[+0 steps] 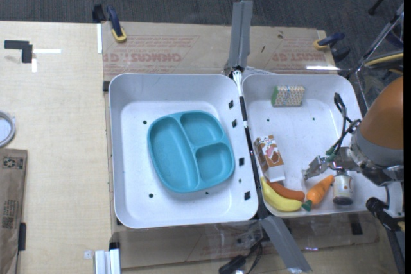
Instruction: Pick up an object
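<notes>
A: Hovering low in the right bin (302,83), the gripper (319,167) is showing parted fingers, gripping nothing.

B: The carrot (319,191) is lying at its 6 o'clock, the banana (280,197) at 8.

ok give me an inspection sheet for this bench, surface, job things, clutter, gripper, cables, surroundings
surface: two white bins side by side, left bin and right bin, on a cardboard sheet.
job's things: right bin holds a carrot, banana, small carton, sponge.
clutter: blue divided plate in the left bin.
gripper: gripper low over the right bin beside the carrot; finger state unclear.
cables: black cable along the right bin's edge.
surroundings: clamps on the cardboard, tape roll at far left.
</notes>
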Motion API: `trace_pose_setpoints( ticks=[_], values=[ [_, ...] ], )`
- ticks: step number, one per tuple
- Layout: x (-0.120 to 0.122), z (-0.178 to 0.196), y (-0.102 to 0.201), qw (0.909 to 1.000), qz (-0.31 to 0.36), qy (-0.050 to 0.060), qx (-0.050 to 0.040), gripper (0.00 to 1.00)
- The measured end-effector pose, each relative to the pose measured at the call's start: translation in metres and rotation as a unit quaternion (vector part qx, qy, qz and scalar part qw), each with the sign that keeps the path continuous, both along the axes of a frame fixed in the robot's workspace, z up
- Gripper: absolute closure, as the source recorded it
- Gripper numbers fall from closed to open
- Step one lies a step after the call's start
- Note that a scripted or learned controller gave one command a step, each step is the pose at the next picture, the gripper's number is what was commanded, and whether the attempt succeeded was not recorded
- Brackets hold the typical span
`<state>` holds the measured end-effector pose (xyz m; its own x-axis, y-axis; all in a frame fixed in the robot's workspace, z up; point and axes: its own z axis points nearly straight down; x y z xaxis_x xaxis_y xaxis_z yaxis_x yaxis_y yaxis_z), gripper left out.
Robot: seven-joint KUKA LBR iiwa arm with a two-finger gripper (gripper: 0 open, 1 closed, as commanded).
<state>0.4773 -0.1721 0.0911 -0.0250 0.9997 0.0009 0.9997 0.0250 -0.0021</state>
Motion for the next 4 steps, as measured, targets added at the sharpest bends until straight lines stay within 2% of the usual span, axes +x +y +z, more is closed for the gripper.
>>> trace_pose_setpoints(
  ticks=[1,2,3,4],
  values=[
    [0.000,0.009,-0.001,1.0000,-0.002,0.000,-0.0001,1.00],
    [0.000,0.009,-0.001,1.0000,-0.001,0.000,-0.0002,0.00],
    [0.000,0.000,-0.004,0.9997,0.024,0.000,-0.0002,0.00],
    [0.000,0.000,-0.021,1.0000,0.002,-0.001,-0.0005,0.00]
  ],
)
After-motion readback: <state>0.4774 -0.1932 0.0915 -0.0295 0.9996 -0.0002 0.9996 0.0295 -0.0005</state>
